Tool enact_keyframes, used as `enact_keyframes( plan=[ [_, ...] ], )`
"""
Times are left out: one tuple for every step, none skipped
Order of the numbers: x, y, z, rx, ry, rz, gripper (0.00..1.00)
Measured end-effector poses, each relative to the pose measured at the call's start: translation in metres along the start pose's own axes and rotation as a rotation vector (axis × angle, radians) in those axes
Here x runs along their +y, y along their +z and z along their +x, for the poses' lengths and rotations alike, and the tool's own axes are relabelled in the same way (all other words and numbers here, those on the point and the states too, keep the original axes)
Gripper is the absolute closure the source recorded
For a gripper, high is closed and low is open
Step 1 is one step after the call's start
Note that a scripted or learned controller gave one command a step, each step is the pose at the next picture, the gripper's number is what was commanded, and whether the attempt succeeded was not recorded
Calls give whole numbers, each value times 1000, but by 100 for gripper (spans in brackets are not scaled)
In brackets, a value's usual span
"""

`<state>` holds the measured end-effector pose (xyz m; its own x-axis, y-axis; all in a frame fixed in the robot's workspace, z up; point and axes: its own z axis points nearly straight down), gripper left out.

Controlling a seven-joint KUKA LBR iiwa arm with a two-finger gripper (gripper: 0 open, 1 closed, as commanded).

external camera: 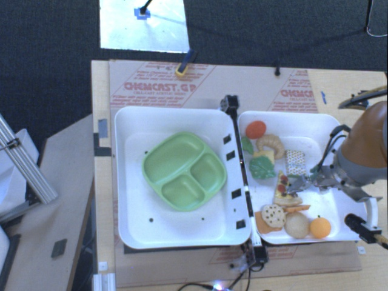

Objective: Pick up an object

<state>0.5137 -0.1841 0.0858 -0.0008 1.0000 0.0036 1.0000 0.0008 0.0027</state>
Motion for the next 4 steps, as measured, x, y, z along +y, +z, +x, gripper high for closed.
enact_keyframes(
  plan=[
    [2,-13,1,0,-2,-7,100],
    [5,-56,0,-5,-3,-1,100],
    [7,-118,-4,-6,-3,-2,100],
    [8,-139,-4,-5,-3,-1,100]
  ],
)
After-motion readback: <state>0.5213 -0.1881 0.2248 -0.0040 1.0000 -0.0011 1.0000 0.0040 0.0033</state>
